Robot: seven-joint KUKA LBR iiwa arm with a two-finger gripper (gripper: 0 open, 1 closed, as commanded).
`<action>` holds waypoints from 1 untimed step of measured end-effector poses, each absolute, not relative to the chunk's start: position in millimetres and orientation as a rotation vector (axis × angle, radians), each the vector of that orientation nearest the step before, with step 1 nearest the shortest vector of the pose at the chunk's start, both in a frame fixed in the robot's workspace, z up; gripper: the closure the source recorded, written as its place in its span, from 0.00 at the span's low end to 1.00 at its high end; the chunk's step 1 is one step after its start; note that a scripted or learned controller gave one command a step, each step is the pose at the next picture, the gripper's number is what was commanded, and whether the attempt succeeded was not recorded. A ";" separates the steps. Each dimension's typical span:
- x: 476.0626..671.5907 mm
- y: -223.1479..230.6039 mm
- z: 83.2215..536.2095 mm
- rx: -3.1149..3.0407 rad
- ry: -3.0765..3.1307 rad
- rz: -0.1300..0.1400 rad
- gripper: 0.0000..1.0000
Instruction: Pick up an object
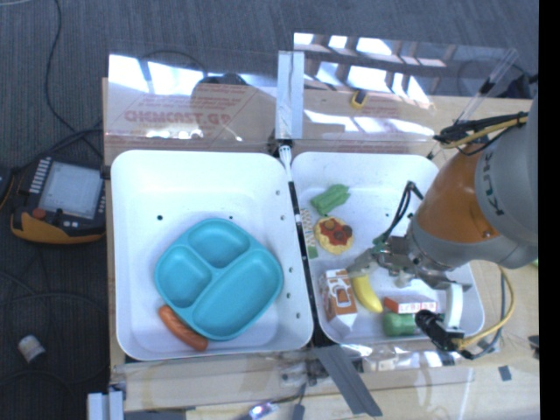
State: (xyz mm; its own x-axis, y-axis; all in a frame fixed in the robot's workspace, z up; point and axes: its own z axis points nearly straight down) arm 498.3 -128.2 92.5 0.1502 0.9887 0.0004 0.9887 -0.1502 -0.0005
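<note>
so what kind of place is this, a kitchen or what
Probably a robotics lab, not a kitchen: two white bins of toy food on a bench, a grey and orange robot arm reaching in, and a handheld controller on carpet.
</note>
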 end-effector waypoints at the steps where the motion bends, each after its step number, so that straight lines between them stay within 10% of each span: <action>1: 498.6 -127.9 101.1 -2.380 -2.046 0.000 1.00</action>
State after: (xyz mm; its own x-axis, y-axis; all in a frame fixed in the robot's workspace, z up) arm 498.6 -127.9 101.1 0.1503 0.9886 0.0020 0.9886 -0.1503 -0.0023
